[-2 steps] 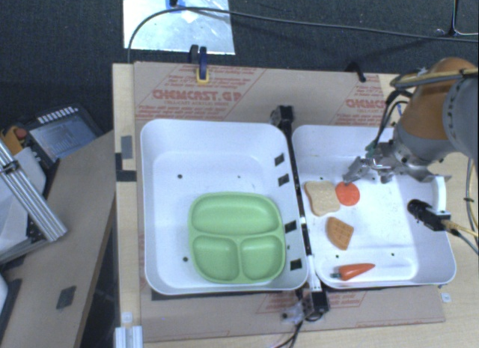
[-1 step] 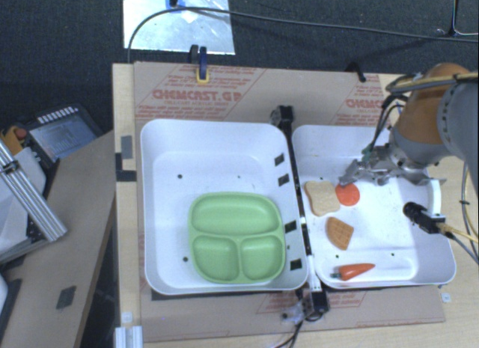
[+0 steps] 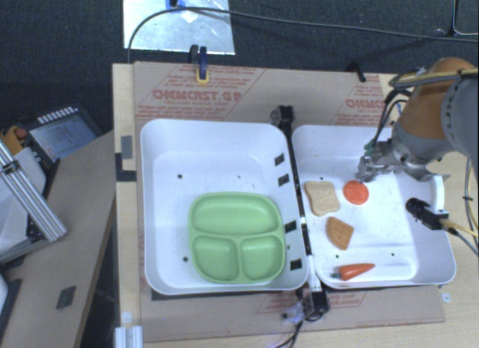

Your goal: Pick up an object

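Note:
The right bin holds a pale slice of bread, a round red-orange piece like a tomato slice, a small tan waffle-like square and an orange carrot near the front wall. My gripper hangs low over the right bin, just above and behind the red piece. I see nothing held in it. The grey arm with its orange band reaches in from the right.
The left bin contains a green three-compartment plate at its front. A black divider runs between the two bins. Brown cardboard lies beneath them, with cables across the dark floor behind.

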### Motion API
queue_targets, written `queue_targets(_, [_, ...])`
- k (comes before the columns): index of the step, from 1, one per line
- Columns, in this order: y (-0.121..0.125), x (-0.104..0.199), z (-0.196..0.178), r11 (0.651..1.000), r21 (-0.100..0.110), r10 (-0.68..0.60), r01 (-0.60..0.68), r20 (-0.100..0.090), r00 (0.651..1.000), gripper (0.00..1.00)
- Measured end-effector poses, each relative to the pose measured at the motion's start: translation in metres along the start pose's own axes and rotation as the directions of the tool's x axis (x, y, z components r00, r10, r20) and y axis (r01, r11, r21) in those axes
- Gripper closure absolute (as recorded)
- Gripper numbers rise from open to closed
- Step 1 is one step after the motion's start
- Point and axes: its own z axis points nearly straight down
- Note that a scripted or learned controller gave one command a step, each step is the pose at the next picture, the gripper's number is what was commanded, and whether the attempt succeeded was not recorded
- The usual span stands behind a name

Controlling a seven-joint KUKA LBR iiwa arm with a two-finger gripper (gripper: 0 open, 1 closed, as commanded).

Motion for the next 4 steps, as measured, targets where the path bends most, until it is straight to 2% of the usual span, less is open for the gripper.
queue_targets(3, [0.009,0.001,-0.145,1.0,0.001,0.001,-0.001,0.001,1.0,1.0])
queue_targets(4, [-0.007,0.057,-0.135,1.0,0.008,-0.003,0.003,-0.002,1.0,1.0])
